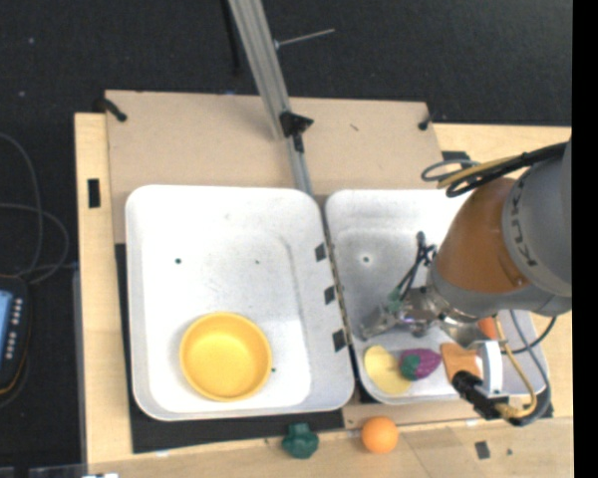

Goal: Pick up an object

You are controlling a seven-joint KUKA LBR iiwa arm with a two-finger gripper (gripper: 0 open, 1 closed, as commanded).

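From the camera view, the grey arm with its orange band reaches in from the right over the right bin; its gripper hangs low over that bin's near end, and whether it is open or closed cannot be told, nor whether it has hold of anything; just below it lie a pale yellow round piece and a purple-and-green object, touching each other, near the bin's front wall; the left bin holds a yellow bowl at its near end; an orange ball and a small green object sit on the bench in front of the bins, well out of reach. The risk, as I judge it: the two pieces crowd together against the wall, so a descent could nudge one aside or clip the bin edge and close on nothing.
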